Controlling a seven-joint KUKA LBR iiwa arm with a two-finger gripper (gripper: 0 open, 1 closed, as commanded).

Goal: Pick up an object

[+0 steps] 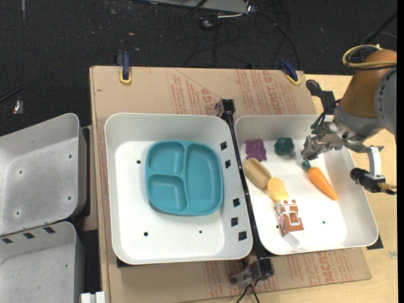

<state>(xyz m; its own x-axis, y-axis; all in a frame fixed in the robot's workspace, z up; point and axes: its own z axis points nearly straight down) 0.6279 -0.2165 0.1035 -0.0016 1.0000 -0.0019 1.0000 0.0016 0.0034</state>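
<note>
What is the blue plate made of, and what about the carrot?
The blue plate looks like smooth, hard plastic: one even teal colour, moulded dividers and a soft sheen. The carrot looks like a plastic toy, evenly orange and smooth, though it could be rubber or foam; the view can't settle that.

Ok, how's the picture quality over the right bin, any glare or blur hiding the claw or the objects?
Camera view: lighting is even, with soft shadows and no glare on the right bin; the carrot, dark green object and purple object are sharp; the claw is small and cluttered, so its fingers are hard to read; the floor beyond the bench is dark.
</note>
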